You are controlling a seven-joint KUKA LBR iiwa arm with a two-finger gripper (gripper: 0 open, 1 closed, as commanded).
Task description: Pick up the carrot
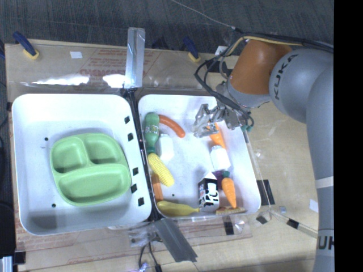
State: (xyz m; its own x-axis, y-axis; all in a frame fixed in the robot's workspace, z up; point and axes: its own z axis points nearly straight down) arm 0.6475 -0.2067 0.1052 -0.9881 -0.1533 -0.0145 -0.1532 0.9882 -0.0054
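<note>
Oddly, the carrot [228, 191] lies lengthwise top-to-bottom, while the gripper [207, 121]'s closure is unclear.

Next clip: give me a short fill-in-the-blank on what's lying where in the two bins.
1. The green divided plate lies in the ___ bin.
2. The corn cob lies in the ___ bin.
3. The pincer is over the right bin's ___ corner.
4. The carrot by the right wall points its green top toward the ___ of the view.

Missing words: left; right; top right; top
</note>
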